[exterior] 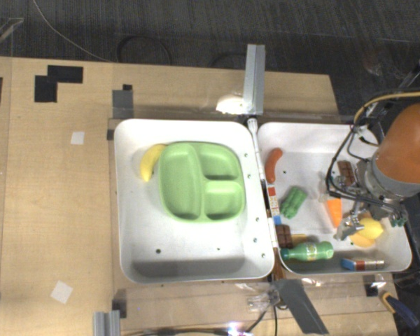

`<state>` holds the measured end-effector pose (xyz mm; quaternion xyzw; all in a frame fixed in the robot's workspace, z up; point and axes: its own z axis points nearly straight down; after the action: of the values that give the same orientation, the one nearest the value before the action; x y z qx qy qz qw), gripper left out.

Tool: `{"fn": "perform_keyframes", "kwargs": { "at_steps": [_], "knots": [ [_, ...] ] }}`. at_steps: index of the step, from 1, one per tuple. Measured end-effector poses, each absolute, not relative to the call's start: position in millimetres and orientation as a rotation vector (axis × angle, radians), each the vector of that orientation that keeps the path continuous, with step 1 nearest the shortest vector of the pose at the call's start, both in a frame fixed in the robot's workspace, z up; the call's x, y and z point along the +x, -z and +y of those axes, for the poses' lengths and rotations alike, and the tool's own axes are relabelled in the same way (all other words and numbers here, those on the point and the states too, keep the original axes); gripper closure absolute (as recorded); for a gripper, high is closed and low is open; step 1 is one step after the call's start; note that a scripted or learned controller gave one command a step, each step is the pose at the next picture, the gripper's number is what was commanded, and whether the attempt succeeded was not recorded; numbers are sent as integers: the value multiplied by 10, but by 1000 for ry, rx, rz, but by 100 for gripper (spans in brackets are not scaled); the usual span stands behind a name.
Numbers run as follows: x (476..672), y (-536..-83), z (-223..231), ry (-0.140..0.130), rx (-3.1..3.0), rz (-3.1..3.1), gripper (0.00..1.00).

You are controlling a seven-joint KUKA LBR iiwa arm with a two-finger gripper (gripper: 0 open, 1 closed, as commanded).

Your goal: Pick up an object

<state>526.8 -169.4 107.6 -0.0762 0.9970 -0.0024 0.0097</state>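
surface (49, 208): light wood, carrying two white bins side by side.
left bin (136, 250): holds green divided tray (199, 180); yellow banana (150, 161) tucked against tray's left edge.
right bin (304, 145): holds red sausage (273, 164), green pickle-like piece (292, 202), orange carrot (334, 212), yellow lemon-like object (366, 234), green bottle (309, 251) lying on its side, small marker-like stick (360, 263) along near wall.
arm: grey with orange band, reaching in from the right, hanging over right bin's right side.
end effector (355, 224): low over the bin, metal tip just beside the yellow object and near the carrot's lower end; open or closed cannot be told, too small and cluttered by cables; nothing seen gripped.
likely target: yellow object, touching or almost touching the tip, lying just right and slightly toward the near wall from it.
long axis: yellow object roughly rounded, axis unclear; carrot lying near-vertical in view, just left of the tip.
key relation: nearest candidate on the right side of the tip, carrot on the left; small shift needed, judged.
risk: crowding of carrot and yellow object, easy to nudge rather than grasp.
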Motion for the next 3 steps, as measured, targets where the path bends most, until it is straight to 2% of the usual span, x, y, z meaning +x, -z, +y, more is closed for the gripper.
{"fn": "perform_keyframes", "kwargs": {
  "at_steps": [2, 3],
  "knots": [
    [4965, -909, -1774, 8, 156, 3115, 0],
    [4935, -912, -1673, 12, 110, 3117, 0]
  ]
}}
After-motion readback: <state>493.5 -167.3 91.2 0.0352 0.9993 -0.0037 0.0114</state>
